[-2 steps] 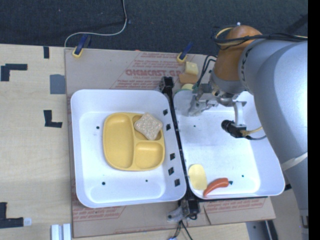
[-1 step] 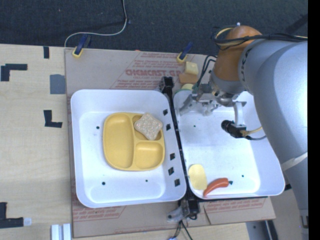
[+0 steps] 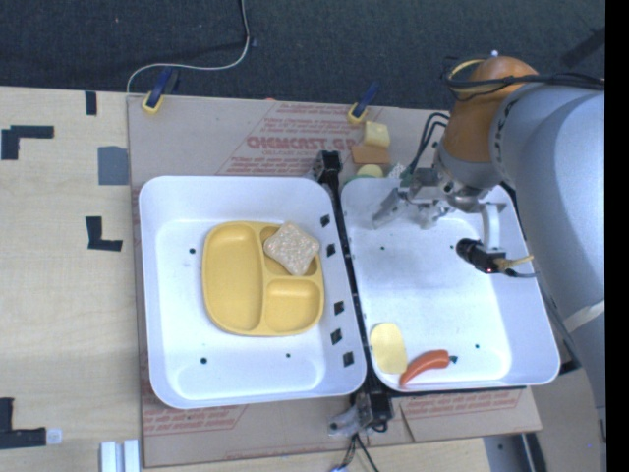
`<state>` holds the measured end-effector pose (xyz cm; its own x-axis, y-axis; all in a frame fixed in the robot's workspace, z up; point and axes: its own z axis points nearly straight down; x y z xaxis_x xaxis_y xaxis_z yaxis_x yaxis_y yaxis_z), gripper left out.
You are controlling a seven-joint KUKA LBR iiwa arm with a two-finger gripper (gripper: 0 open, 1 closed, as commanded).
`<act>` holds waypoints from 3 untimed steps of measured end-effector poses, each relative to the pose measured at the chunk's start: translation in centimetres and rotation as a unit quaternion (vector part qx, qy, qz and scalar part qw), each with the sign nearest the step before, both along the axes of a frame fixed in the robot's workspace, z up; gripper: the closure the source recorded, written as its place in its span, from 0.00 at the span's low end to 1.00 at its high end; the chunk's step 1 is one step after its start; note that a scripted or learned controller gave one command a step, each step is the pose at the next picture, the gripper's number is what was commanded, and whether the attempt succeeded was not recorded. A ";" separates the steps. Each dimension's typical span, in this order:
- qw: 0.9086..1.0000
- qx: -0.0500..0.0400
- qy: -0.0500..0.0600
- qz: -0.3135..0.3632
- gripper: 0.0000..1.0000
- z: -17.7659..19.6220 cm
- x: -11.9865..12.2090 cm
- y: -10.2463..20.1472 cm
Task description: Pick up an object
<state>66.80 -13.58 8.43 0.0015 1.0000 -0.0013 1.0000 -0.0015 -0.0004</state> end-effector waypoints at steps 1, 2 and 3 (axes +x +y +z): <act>1.000 -0.002 0.002 0.003 0.00 0.0 0.0 4.0; 1.000 0.000 0.001 0.001 1.00 1.0 0.0 4.0; 1.000 0.000 0.002 0.001 0.00 0.9 -0.1 4.0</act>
<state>66.74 -9.62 9.33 -0.0013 1.0000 -0.0013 1.0000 0.0013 -0.0038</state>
